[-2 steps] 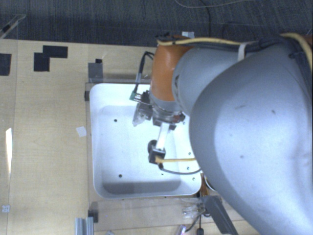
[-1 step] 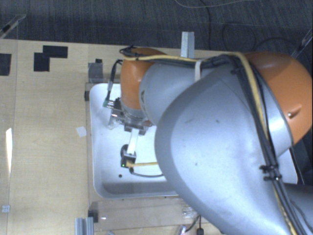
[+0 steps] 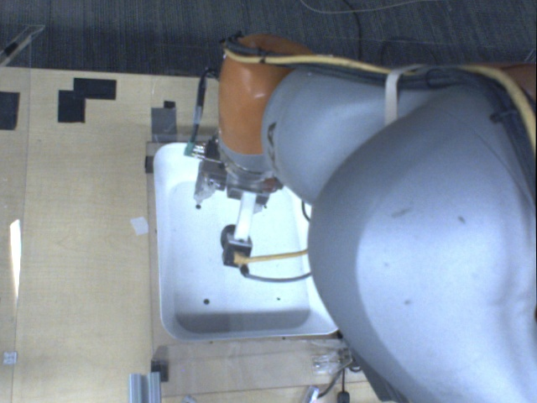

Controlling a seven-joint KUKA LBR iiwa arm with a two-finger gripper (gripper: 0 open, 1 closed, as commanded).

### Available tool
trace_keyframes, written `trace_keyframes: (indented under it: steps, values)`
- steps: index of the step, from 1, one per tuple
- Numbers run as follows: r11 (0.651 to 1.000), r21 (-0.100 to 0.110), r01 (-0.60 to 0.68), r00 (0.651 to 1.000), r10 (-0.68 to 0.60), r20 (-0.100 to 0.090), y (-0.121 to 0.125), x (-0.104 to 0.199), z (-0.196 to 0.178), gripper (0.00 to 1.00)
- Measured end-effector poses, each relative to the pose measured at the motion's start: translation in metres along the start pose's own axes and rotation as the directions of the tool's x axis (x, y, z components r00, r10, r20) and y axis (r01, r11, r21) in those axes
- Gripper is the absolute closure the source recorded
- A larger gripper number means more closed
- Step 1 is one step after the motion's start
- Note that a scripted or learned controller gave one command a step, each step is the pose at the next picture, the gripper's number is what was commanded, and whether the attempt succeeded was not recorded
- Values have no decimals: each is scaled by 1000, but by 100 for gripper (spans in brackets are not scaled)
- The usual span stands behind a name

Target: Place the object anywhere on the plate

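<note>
While the gripper (image 3: 225, 190) hangs over the upper part of a white bin (image 3: 180, 254), close above its floor, I cannot tell whether it stands apart or together, because the wrist above covers it. Nothing can be seen gripped in it. Straight above the gripper sits the orange band (image 3: 243, 99), and from there the grey arm (image 3: 411, 233) swells out to the gripper's right and hides that whole side of the bench, so whatever lies there cannot be seen. Just beside the gripper, toward the view's left, a tiny dark speck (image 3: 198, 206) marks the bin floor. A second speck (image 3: 205, 302) lies well below the gripper, near the bin's lower wall. Both are too small to tell what they are, and I cannot tell whether either is the object to be placed. Beyond the bin's left wall, further from the gripper, the pale wooden bench (image 3: 75, 259) carries a small pale tag (image 3: 138, 224). Up and to the left of the gripper, a grey bracket (image 3: 164, 121) stands at the bin's corner, and flat black shapes (image 3: 84, 97) lie past it. Farthest off, above the gripper, dark carpet (image 3: 126, 7) runs along the bench edge with a thin wire (image 3: 394, 3) looping across it.
</note>
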State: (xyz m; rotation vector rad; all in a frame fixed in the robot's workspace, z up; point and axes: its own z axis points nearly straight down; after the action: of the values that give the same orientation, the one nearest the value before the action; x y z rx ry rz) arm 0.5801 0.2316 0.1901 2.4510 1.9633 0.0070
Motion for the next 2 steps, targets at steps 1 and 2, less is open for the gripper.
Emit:
trace_keyframes:
  steps: [1,2]
  values:
    - [987,0,-162,987,162,1,26,-7,-47,0]
    - [972,1,-235,972,235,2,85,23,74,0]
